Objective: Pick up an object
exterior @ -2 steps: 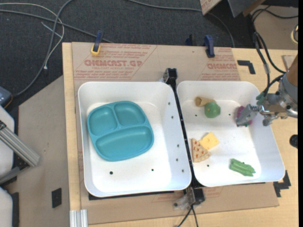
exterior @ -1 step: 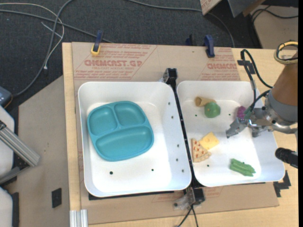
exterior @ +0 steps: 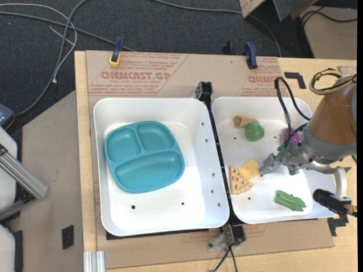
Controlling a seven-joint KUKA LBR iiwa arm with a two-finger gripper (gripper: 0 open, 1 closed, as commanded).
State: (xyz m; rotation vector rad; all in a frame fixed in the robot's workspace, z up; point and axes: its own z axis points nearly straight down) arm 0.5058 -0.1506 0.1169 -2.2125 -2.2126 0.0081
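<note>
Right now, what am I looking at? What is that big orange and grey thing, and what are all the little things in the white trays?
That orange and grey thing is a robot arm. It reaches in from the right side. At its tip is its end effector, which works a bit like a hand with two fingers. The camera sits above the bench and looks down at a slant.

There are two white trays side by side. The left bin holds a blue plate with three sections. The right bin holds toy food: a green ball, a small tan piece, a yellow wedge, a pizza slice, a green veggie and something purple partly hidden by the arm.

The tip hovers close to the yellow wedge. I see nothing held between its fingers.
</note>
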